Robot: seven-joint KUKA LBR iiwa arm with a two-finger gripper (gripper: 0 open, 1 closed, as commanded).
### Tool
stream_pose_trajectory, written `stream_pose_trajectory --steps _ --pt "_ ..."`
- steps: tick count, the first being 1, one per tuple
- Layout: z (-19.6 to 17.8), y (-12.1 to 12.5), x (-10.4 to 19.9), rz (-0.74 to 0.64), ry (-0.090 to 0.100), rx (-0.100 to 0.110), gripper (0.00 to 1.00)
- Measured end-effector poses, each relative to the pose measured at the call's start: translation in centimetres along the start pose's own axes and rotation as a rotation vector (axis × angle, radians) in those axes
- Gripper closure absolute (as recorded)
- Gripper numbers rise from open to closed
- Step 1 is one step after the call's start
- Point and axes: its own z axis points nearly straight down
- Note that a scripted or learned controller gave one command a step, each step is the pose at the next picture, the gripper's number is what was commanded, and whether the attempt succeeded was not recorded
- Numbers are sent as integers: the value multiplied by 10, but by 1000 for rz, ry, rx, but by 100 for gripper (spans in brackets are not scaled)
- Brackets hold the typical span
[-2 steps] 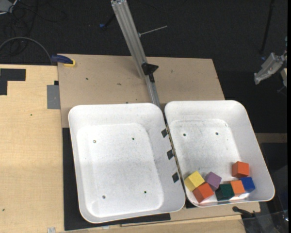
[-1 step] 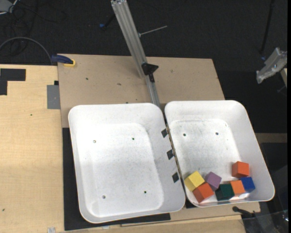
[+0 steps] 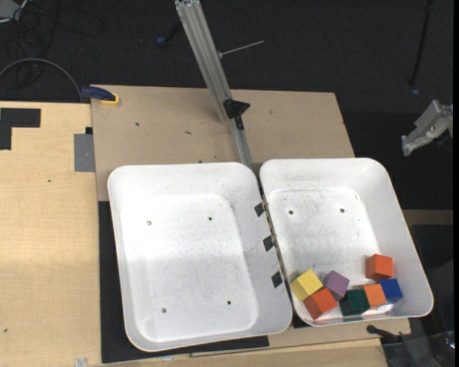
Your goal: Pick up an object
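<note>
Two white bins sit side by side on the bench. The right bin holds a cluster of small blocks in its near right corner: a yellow block, a purple block, a red block, a dark green block, an orange block, a blue block, and another red block just beyond them. Most of these touch or nearly touch one another. The left bin lies next to it. The gripper hangs at the far right, well apart from the blocks and outside the bins; whether it is spread or closed I cannot tell. A metal rail slants toward the far side.
</note>
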Motion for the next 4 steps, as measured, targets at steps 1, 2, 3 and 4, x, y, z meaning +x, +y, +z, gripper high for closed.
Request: stream_pose_trajectory --steps 1,2,3,4 --pt "0 -7 38 -2 0 1 0" --pt "12 -7 105 -6 1 2 0" --pt "1 -7 84 1 -1 -1 0" --pt "1 -7 85 -3 0 1 0"
